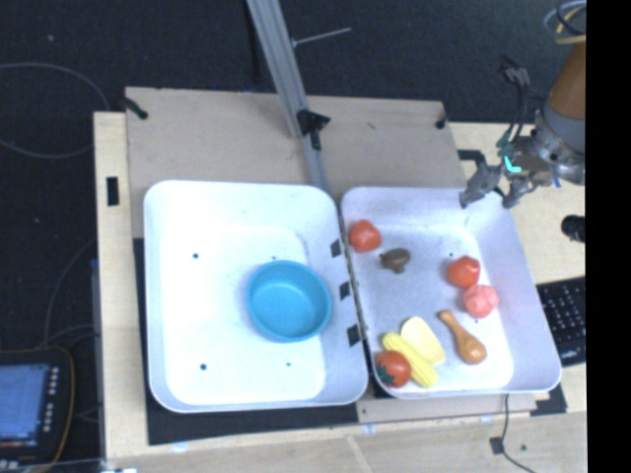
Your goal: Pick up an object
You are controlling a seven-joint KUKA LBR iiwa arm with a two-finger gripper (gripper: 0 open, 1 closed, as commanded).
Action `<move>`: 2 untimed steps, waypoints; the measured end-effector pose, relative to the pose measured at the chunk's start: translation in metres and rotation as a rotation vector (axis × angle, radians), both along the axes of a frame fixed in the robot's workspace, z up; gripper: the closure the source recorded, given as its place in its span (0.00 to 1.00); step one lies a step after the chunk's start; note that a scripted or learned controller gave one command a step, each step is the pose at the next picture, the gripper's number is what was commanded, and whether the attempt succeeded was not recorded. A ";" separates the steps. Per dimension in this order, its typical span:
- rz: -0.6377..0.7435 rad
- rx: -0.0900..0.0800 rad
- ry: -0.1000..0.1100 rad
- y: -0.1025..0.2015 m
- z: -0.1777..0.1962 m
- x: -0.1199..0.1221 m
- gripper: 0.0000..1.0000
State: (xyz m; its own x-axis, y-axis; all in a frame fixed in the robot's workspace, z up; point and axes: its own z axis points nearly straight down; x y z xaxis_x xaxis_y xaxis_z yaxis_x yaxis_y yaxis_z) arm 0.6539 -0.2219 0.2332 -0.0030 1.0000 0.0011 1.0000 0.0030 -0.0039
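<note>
My gripper (492, 191) hangs over the far right corner of the right bin (424, 210), its two dark fingers spread open with nothing between them. Below it in that bin lie a red tomato (364, 235), a small brown piece (395, 259), a red ball (463, 270), a pink piece (481, 300), an orange-brown drumstick shape (463, 337), a pale yellow slice (423, 339), a yellow corn cob (408, 359) and a red strawberry-like fruit (392, 369). The nearest of these, the red ball, sits well in front of the fingers.
The left bin (197, 225) holds a blue bowl (287, 300). A slanted metal pole (281, 67) rises behind the bins' shared edge. A black keyboard (562, 318) lies to the right of the right bin.
</note>
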 end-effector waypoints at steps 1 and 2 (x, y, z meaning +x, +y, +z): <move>0.001 -0.002 -0.007 0.000 0.004 0.001 0.00; -0.004 -0.005 -0.002 -0.003 -0.040 -0.006 0.00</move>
State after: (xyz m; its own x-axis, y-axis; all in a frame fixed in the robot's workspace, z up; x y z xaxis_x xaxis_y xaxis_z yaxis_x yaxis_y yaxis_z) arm 0.6483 -0.2247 0.1930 0.0014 1.0000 -0.0036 1.0000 -0.0015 -0.0023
